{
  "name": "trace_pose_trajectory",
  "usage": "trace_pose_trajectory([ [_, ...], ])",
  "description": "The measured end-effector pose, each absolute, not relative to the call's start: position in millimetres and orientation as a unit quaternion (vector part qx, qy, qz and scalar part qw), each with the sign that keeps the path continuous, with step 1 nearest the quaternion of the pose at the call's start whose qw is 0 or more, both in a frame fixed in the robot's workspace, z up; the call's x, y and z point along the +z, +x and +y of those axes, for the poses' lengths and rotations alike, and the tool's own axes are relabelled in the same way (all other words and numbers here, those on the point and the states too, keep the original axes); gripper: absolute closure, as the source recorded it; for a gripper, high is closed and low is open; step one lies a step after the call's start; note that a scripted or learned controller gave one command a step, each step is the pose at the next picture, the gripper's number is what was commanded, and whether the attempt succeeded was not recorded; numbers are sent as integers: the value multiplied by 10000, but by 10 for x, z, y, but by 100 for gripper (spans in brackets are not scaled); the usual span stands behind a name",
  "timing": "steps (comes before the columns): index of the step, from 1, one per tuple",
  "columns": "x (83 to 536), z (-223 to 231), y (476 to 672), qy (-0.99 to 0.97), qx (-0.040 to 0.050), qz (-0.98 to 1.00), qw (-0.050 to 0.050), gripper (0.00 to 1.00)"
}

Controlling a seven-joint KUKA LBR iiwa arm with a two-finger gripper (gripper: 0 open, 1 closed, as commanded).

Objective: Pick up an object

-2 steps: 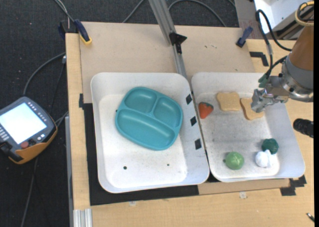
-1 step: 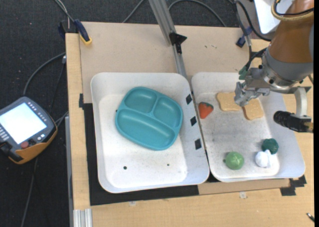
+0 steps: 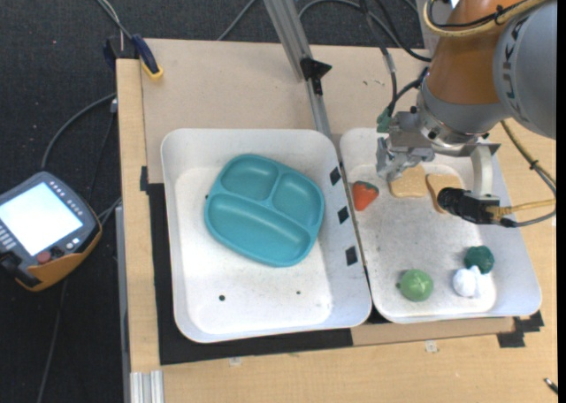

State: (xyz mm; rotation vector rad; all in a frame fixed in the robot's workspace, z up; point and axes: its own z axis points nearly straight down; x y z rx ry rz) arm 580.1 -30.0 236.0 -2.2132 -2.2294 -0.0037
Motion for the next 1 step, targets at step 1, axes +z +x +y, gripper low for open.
trace_pose_trajectory([
  [1, 2227, 239, 5980, -7046, -12, -7096, 2, 100],
])
